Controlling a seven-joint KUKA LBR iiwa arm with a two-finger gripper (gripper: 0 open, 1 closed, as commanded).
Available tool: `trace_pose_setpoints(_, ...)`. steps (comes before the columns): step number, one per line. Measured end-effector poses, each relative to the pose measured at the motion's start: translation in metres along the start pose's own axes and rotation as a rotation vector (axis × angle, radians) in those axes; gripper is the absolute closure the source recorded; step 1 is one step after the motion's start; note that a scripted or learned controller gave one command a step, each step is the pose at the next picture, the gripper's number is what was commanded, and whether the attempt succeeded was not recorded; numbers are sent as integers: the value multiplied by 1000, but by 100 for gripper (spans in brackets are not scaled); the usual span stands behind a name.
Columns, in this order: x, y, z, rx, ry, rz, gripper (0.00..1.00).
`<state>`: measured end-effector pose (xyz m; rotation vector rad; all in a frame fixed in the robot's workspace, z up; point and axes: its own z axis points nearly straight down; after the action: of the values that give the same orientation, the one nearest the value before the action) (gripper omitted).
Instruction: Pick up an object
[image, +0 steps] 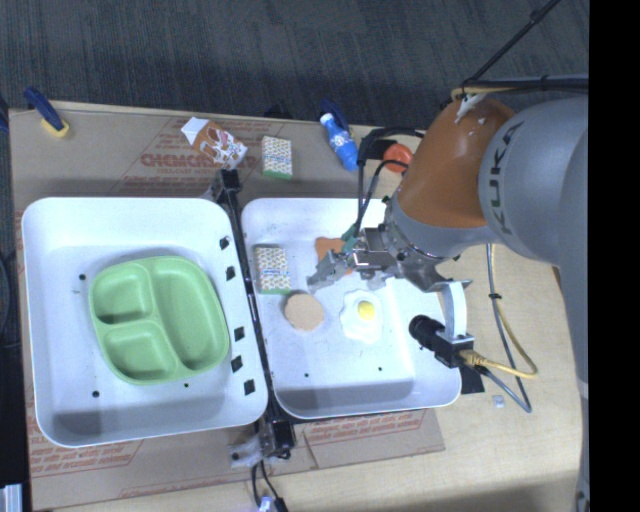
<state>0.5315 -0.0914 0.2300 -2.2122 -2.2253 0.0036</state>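
Camera view: red "CHEMCH…" lettering (172, 160) on cardboard (130, 170) behind the bins.

My arm (520, 150) is grey, with a glossy orange band (455, 165) above the wrist. Both bins — left bin (60, 225) and right bin (290, 215) — are plain white. The divided plate (158, 318) is pale green, the fried egg (363, 315) white with a yellow yolk, the round cookie (303, 312) tan. Upper centre of the frame, a blue clip (340, 140).
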Motion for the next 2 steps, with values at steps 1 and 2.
trace_pose_setpoints(1,-10,-54,101,3,0,0,0)
trace_pose_setpoints(2,-2,-56,139,1,1,0,0)
